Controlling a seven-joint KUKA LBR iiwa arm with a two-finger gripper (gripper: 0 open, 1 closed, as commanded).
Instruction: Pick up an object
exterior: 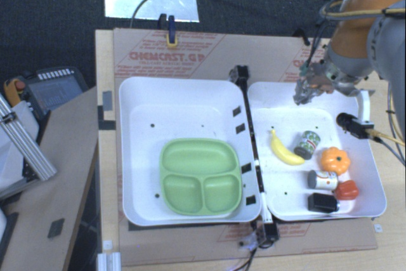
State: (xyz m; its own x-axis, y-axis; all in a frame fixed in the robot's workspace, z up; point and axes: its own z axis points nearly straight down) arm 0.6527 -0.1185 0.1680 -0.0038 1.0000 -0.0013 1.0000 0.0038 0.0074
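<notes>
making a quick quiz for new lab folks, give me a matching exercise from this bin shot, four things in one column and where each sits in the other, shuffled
Column one:
1. green divided plate
2. banana
3. black block
4. gripper

Column two:
A. near corner of the right bin, beside the red item
B. above the far end of the right bin
C. in the left bin
D. right bin, just left of the small can

Pairs: 1-C, 2-D, 3-A, 4-B
</notes>
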